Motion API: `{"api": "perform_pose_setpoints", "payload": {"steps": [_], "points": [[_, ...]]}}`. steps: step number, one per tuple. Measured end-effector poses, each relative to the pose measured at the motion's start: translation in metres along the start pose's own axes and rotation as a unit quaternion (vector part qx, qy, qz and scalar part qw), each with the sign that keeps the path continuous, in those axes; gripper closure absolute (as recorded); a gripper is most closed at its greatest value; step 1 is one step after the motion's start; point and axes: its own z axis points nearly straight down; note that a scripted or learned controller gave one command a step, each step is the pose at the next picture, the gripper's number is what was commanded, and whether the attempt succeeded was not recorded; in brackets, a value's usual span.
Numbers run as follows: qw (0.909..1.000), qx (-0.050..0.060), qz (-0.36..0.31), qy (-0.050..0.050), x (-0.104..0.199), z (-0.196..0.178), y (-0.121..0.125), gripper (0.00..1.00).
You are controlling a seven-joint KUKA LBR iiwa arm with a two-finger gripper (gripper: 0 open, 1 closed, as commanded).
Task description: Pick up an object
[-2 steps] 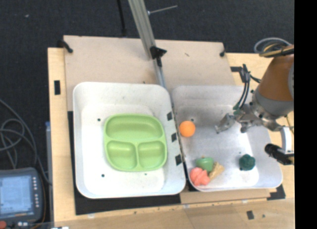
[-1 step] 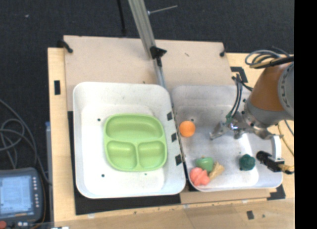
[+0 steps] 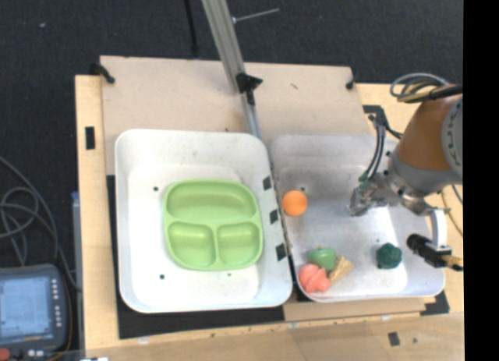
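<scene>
Camera view: I take the orange ball (image 3: 295,203) as my landmark; it lies in the right bin (image 3: 327,153), close to that bin's left wall. The gripper (image 3: 363,199) sits to the right of the ball, low over bare bin floor, apart from the ball. I cannot tell its state at this slant, and I see nothing in it. Below the ball, at the bin's near edge, a pink object (image 3: 313,277), a green object (image 3: 322,257) and a tan piece (image 3: 341,268) lie touching. A dark green object (image 3: 388,256) lies below and well right of the ball. The left bin (image 3: 140,157), left of the ball, carries a green divided tray (image 3: 211,223).

I judge the step to be approach: no object is secured. The next move calls for selecting one target, centring over it, descending and closing.
</scene>
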Motion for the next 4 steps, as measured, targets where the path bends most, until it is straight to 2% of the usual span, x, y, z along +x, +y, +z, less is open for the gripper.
{"api": "perform_pose_setpoints", "payload": {"steps": [1, 2, 3, 4], "points": [[1.0000, -0.001, -0.001, -0.001, -0.009, -0.060, -0.004, 1.00], [1.0000, -0.002, -0.004, -0.001, -0.008, -0.122, 0.005, 1.00], [1.0000, 0.003, -0.003, 0.000, -0.010, -0.104, 0.005, 1.00], [1.0000, 0.001, -0.006, 0.001, 0.037, -0.117, 0.000, 1.00]]}}
